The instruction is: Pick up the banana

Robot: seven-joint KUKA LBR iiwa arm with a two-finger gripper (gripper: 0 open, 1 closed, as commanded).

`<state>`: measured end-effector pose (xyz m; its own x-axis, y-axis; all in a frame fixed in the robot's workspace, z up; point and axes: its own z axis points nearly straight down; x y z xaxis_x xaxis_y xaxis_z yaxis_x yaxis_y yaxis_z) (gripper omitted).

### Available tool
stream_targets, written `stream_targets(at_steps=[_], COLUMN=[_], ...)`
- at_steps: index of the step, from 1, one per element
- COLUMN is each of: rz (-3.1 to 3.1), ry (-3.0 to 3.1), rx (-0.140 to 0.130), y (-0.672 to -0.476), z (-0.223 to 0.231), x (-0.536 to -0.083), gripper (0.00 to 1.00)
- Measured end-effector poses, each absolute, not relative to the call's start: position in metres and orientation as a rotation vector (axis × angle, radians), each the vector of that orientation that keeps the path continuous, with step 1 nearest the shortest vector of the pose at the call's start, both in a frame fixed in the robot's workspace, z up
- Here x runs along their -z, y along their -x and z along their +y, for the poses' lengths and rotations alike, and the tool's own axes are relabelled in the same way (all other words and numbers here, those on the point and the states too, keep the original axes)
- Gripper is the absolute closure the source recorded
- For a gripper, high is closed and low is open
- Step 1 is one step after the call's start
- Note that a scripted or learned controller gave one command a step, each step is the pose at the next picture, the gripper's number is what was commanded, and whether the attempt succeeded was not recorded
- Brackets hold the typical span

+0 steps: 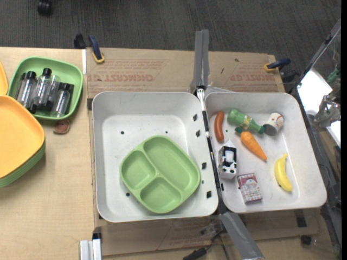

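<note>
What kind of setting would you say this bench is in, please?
Probably a robotics lab or test cell, not a kitchen. Two white bins are fixed side by side on cardboard held by clamps, toy food such as a banana and carrot fills one, and an office-chair caster stands on carpet.

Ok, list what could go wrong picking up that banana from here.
1. The banana lies close to the right bin's outer wall, so the jaws may have little room on that side and could hit the rim.
2. It is curved and lies flat, so it may well slip or roll out of a pinch.
3. The carrot sits nearby; a stray approach could nudge it.
</note>
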<state>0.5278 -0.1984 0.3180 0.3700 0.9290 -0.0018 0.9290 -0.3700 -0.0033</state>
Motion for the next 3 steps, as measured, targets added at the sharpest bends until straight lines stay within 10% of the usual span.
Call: stream_targets(at_steps=[2,3], rz=[-2.106,-2.104], ry=[2.332,2.335], rx=[-0.003,-0.002], y=[-0.659,-0.659], z=[-0.180,-0.218], x=[-0.282,-0.310], gripper=[1.00,1.00])
